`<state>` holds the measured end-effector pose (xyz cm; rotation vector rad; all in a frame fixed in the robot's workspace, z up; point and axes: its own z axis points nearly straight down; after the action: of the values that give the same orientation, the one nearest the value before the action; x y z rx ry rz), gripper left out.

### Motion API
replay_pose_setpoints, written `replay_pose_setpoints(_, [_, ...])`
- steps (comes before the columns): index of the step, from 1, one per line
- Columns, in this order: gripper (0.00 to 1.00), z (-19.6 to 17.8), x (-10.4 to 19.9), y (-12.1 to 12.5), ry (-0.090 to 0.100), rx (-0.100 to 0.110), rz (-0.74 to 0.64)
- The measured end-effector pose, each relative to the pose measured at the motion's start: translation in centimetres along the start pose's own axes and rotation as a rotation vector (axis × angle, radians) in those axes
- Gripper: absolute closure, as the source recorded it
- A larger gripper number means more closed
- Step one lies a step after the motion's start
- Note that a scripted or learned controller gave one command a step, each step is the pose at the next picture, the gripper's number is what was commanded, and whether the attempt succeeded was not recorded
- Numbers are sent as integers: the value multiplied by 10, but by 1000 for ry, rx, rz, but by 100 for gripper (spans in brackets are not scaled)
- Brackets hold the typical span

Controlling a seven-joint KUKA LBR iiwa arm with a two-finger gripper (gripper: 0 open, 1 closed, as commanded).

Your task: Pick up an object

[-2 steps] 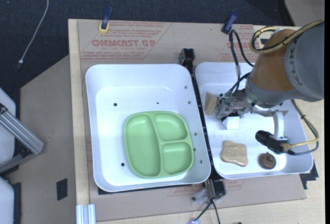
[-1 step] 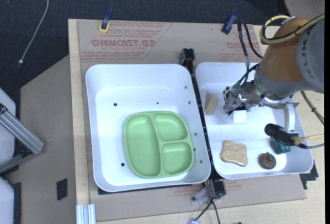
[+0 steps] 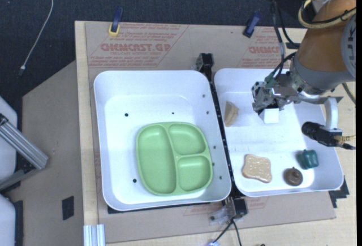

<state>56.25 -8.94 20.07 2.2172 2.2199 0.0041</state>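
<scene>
The end effector [image 3: 270, 104] is seen low over the upper part of the right bin [image 3: 243, 83], a small white block [image 3: 271, 115] just beneath it — whether the block is gripped, or how far the end effector is opened, cannot be told. A toast-shaped piece [image 3: 257, 168], a brown round piece [image 3: 293, 176] and a teal piece [image 3: 309, 158] are spread along the bin's near side. A green divided plate [image 3: 173, 158] is seen in the left bin [image 3: 113, 126].
</scene>
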Motion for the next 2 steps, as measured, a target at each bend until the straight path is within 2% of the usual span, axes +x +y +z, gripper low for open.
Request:
replay_pose_setpoints(1, [100,-53,10,3,0,-2,-1])
replay_pose_setpoints(2, [100,-57,63,6,2,2,-5])
